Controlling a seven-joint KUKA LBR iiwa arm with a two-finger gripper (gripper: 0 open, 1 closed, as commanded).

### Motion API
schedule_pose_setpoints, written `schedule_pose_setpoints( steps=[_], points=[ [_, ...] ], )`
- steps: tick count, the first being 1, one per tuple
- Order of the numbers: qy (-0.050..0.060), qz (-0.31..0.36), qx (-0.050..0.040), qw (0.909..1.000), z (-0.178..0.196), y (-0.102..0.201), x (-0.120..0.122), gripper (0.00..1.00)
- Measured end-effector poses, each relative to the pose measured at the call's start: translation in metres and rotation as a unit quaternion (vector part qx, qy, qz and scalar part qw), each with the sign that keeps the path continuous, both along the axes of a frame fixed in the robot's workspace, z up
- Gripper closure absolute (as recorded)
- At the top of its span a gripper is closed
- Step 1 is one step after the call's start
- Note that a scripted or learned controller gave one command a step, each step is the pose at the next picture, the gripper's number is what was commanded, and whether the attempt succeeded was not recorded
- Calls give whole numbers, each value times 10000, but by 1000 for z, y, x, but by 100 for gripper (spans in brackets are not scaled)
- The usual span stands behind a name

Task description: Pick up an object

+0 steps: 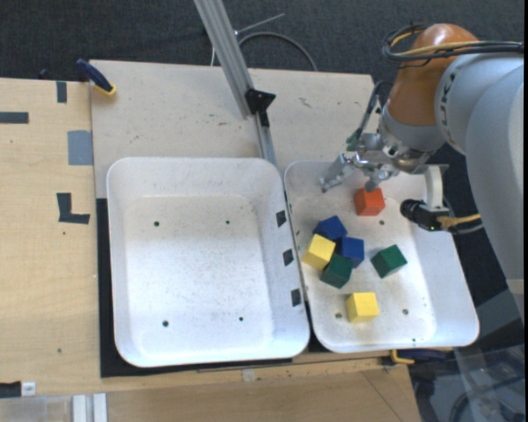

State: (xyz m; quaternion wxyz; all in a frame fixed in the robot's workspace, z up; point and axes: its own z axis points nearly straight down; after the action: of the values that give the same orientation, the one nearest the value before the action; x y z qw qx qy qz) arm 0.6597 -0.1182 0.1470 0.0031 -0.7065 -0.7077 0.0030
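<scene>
The claw [370,176] hangs at the far end of the right bin [440,323], directly over the orange block [369,202]; the block sits just below it, but whether its fingers are spread or pressed together cannot be told from here, nor whether they touch the block.

Nearest the viewer in that bin lies a yellow block [363,306]. Beyond it are a green block [388,260] to the right and a tight cluster: a dark green block [337,272], a second yellow block [319,251] and two blue blocks [352,250]. The orange block stands apart from them, farther back, which makes it the easy pick.

To do this well, the claw should probably come straight down, square to the block's flat faces, and close only once both faces are bracketed.

The arm [475,104] reaches in from the right, its orange band [422,73] above the wrist, which points steeply down.
</scene>
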Motion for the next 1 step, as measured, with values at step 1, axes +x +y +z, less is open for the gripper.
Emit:
schedule_pose_setpoints(
  steps=[1],
  points=[
    [-14,5,-2,10000,-54,1,-1,0]
  ],
)
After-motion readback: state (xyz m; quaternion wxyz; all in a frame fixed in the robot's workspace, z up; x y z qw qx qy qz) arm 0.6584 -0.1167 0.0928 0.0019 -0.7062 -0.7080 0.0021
